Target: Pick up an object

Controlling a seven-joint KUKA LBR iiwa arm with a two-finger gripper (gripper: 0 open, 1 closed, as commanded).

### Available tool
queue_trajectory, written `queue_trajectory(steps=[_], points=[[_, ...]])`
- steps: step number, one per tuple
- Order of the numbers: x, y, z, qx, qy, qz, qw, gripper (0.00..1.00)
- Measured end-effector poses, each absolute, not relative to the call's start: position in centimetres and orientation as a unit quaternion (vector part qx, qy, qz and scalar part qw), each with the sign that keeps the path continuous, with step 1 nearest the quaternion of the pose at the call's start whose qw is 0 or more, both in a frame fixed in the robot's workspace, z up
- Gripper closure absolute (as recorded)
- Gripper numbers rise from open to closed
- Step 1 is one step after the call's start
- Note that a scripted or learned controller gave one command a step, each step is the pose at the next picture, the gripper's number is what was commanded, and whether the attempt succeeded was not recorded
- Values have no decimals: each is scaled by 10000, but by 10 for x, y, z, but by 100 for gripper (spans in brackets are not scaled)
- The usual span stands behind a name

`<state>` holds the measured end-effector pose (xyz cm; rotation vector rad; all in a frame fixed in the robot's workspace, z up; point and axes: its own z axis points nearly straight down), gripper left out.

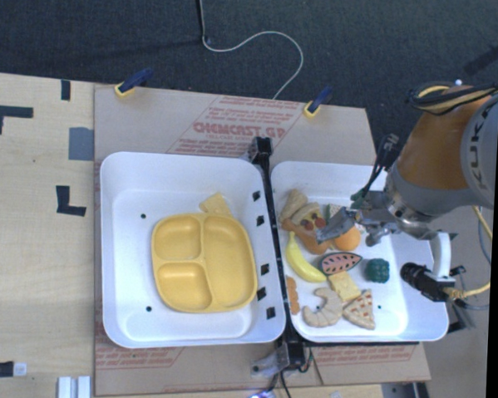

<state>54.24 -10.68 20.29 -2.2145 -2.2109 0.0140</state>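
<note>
The tool (341, 226) is low in the right-hand shallow white plastic bin (392, 326), its dark tips down among the toy food at the top of the heap. A round orange toy fruit (347, 238) sits right against those tips, but whether it is between them or just beside them cannot be told, and neither can how wide the tool stands. Judging by this, the arm is at the grasping step, with the orange the likely target.

Around it the pieces lie touching and overlapping, which leaves little room for a clean grip: a tan bread-like piece (295, 203) toward the divider, a curved yellow plastic banana (302, 263) below it, a red seeded watermelon slice (340, 262), a small dark green lump (378, 270) to the right, a yellow cheese block (343, 285), a triangular pizza slice (361, 309) and a beige cookie-shaped piece (325, 309) near the front wall.

The left-hand white bin (116, 195) holds a yellow three-compartment tray (202, 262) with a small pale yellow piece (216, 204) just behind it.

Both bins rest on a brown cardboard sheet (236, 127), clamped at its far edge by a blue and yellow clip (134, 81) and another (317, 100), over a light wooden surface (30, 249). Beyond is dark carpet (92, 19) crossed by a thin white cable (257, 40).
</note>
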Motion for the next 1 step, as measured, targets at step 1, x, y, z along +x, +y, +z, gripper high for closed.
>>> queue_trajectory(steps=[1], points=[[545,-107,209,-7066,-7076,6,12,0]])
